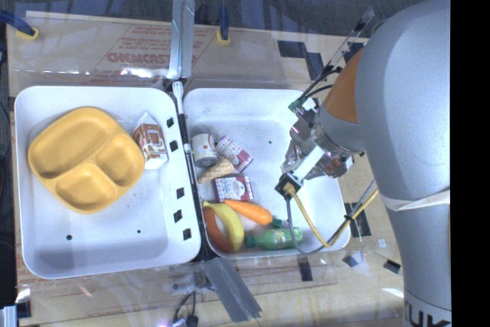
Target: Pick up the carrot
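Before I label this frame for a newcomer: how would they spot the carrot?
Look in the view's right bin, toward its lower left corner. The carrot lies there between a red packet and a green bottle, beside a yellow banana. It alone is a slim bright orange taper.

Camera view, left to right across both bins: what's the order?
yellow divided plate → small carton → can → carrot

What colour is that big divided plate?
The plate is yellow, best seen in the camera view.
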Controlling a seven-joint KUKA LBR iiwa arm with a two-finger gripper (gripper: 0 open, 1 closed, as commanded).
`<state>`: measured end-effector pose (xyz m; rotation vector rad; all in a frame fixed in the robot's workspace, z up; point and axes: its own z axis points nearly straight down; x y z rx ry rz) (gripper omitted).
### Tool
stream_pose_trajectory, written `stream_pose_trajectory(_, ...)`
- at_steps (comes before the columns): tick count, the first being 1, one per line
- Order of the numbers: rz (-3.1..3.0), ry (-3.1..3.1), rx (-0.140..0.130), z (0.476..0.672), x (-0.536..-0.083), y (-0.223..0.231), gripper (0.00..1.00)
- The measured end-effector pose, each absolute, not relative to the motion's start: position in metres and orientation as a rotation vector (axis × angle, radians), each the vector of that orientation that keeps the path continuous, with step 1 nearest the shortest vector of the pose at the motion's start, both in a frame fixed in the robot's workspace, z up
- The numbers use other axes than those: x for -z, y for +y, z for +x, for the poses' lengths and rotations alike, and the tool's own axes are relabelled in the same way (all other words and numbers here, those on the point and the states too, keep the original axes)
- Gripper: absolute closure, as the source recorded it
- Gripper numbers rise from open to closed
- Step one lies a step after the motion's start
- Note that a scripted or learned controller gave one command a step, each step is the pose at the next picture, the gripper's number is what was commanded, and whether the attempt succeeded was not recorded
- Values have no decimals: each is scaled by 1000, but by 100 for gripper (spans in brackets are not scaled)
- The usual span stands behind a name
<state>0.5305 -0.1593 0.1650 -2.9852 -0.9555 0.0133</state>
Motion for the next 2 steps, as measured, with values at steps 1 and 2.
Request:
stream_pose_trajectory(1,-3116,-366,-12,477,-238,-210,100)
stream_pose_trajectory(2,-3115,-366,-14,477,-238,-210,0)
